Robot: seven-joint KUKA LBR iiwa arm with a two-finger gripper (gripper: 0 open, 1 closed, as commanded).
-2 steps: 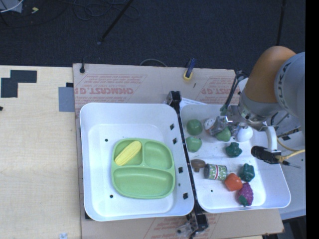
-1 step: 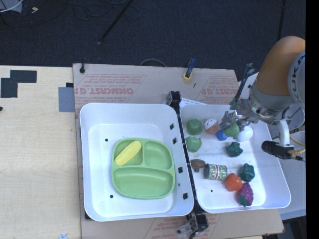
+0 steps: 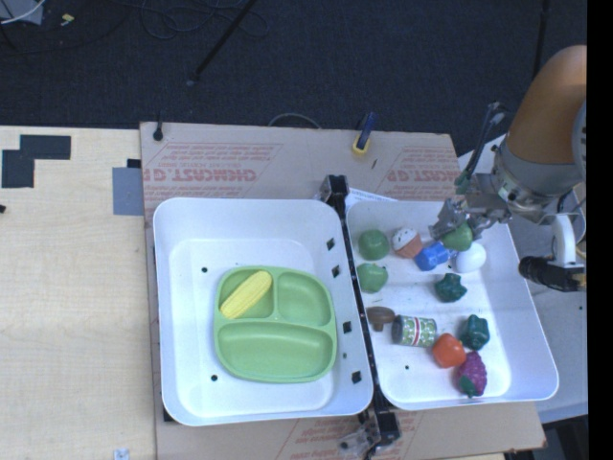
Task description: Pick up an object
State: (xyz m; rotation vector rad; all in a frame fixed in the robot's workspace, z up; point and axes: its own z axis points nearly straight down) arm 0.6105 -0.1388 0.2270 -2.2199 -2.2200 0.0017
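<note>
Purple plastic grape bunch (image 3: 471, 375) is lying nearest. Gripper (image 3: 458, 230) is being held over a small green toy (image 3: 459, 237) in the right bin (image 3: 536, 353); finger state cannot be told. A straight descent is being advised.

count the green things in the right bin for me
5, maybe: two round ones by the divider, a dark one mid-bin, another dark one lower right, one under the end effector. More may be hidden there.
</note>
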